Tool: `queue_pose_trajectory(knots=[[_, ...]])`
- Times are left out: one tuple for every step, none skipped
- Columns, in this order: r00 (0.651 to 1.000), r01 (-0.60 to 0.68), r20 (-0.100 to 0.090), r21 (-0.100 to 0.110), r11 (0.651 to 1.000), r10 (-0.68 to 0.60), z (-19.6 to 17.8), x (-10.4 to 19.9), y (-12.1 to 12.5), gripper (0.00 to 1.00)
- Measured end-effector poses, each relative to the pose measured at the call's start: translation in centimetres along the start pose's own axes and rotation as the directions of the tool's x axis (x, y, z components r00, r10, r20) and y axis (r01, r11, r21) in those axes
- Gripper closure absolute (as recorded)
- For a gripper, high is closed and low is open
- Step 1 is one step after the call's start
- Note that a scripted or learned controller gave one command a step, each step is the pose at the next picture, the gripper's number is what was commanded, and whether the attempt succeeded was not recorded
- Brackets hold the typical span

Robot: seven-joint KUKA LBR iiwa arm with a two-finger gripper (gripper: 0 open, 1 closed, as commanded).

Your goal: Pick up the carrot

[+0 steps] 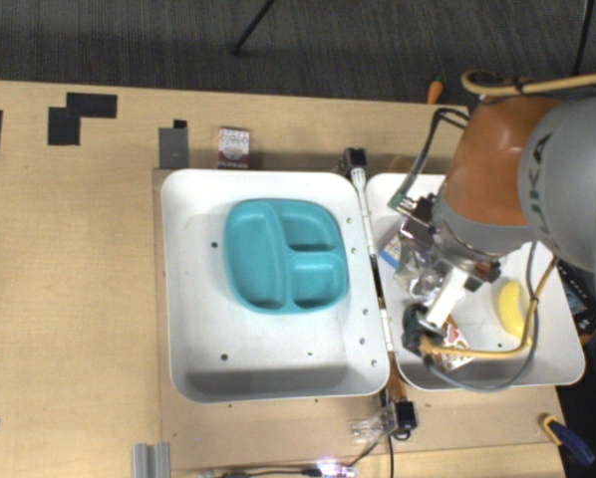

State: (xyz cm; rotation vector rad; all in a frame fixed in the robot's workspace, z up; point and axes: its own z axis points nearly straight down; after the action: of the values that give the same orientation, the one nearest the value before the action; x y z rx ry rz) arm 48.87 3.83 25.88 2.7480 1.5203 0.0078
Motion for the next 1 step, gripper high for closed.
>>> queue_pose_trajectory(knots=[[0.989,-0.147,0.007,0.009,0.989,0.147,7.69,2.44,-1.91,1.0]])
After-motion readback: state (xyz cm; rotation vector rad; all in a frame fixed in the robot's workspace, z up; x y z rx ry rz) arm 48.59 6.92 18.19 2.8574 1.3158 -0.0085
